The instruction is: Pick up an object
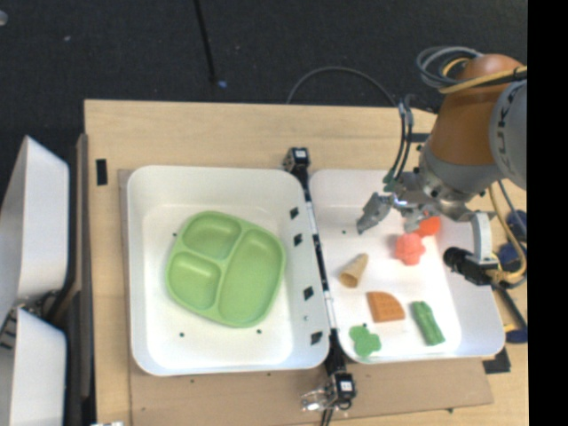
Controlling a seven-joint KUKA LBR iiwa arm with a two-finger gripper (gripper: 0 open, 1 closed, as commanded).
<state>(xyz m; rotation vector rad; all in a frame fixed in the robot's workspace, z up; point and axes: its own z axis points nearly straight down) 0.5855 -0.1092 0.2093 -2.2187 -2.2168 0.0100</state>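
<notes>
My gripper (397, 209) hangs over the top of the right bin (342, 189), fingers spread, nothing between them. I think it is open so it can drop on a toy. The pink toy (409, 248) sits just below it, mid right of the frame, with bare floor around. The cone (353, 271) lies nearer the middle wall
</notes>
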